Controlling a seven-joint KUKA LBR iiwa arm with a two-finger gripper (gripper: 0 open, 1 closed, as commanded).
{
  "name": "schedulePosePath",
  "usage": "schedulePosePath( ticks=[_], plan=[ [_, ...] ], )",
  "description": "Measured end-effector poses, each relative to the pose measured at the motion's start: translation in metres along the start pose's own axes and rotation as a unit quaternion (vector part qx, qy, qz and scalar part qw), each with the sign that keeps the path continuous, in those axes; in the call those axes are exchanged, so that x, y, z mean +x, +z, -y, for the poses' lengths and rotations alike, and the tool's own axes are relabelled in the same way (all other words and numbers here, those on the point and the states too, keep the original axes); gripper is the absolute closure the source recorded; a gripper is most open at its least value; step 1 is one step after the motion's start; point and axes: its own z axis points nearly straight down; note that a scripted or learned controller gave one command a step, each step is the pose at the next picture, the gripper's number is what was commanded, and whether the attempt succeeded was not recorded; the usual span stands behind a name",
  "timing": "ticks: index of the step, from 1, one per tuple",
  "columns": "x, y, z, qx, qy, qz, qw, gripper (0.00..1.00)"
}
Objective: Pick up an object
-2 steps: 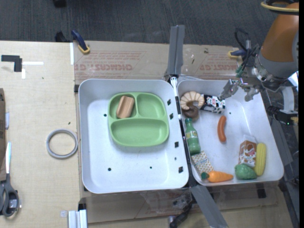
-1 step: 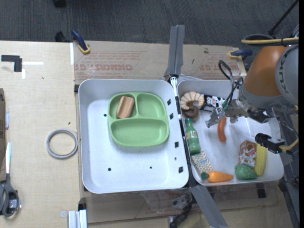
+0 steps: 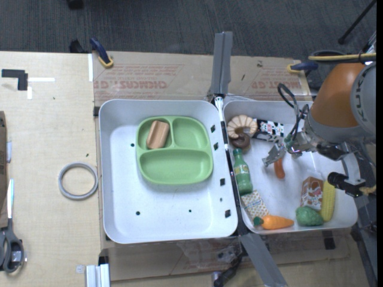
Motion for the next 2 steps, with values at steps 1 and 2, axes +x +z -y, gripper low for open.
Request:
schedulePosePath(
  ticks=[1, 2],
  plan=[
    [0.0202, 0.0001, 0.0078, 0.001, 0.193, 0.000, 0.9812, 0.00],
    [0.0194, -0.0085, 0.0082, 0.001, 0.194, 0.000, 0.9810, 1.00]
  ],
)
